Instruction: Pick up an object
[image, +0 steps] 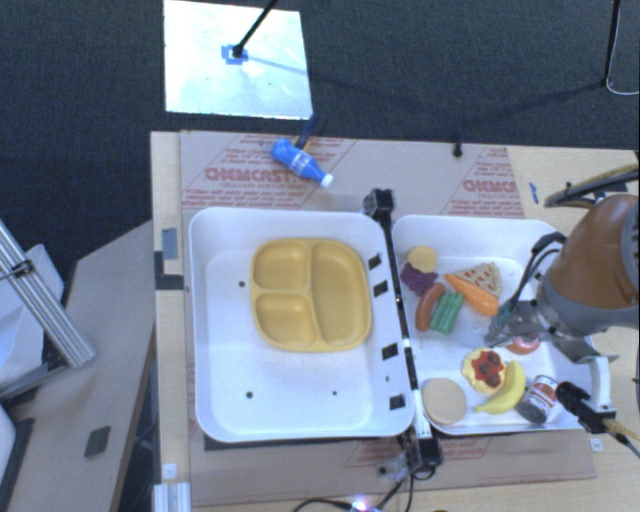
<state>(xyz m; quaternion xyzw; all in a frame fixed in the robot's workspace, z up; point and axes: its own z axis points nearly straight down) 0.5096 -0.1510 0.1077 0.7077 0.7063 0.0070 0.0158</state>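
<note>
The right bin (530, 232) holds several toy foods: an orange carrot (472, 294), a pizza slice (484, 276), a green cucumber (447, 311), a red sausage (429, 305), purple grapes (417, 277), a yellow banana (507, 390), a round tart with red topping (484, 368), a tan bun (445, 401) and a small dark can (538, 398). My gripper (507, 326) hangs low over the right middle of this bin, just right of the carrot's tip. A small red piece (524, 346) lies directly beneath it, partly hidden by the wrist.
The left bin (225, 390) carries a yellow divided plate (308, 294). A blue bottle (299, 160) lies on the cardboard behind the bins. The arm's orange band (600, 262) covers the right bin's right edge. A black divider (393, 300) runs between the bins.
</note>
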